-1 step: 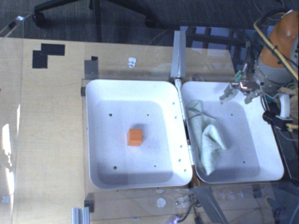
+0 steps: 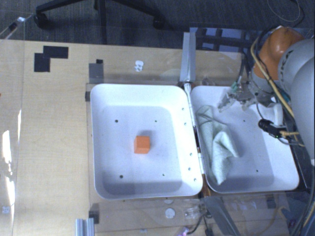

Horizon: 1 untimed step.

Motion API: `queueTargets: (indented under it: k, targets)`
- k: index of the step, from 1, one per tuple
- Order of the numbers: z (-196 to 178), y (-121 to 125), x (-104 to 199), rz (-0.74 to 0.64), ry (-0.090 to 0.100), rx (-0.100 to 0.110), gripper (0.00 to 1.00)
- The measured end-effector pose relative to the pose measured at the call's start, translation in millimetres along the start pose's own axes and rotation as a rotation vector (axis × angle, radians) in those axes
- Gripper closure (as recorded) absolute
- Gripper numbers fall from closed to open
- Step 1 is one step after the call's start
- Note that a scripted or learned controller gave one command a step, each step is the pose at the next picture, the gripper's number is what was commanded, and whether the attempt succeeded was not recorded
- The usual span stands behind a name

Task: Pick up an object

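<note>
An orange cube (image 2: 142, 144) is located near the centre of the left bin (image 2: 106, 181), resting flat on its floor. A crumpled white cloth (image 2: 221, 151) is located in the right bin (image 2: 275, 183), against its left wall. The gripper (image 2: 235, 97) is positioned above the far part of the right bin, apart from the cloth. Nothing is seen between it and the bin floor.

Orange cube (image 2: 142, 144) (left bin); crumpled cloth (image 2: 222, 154) (right)
</note>
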<state>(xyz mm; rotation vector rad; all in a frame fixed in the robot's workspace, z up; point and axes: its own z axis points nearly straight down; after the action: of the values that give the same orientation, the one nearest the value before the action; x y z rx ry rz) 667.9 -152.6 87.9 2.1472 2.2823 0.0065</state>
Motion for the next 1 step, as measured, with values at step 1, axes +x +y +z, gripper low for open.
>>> queueTargets:
  k: [1]
  targets:
    - [-13.2,2.6,0.9,-0.006,-0.003,-0.007,1.00]
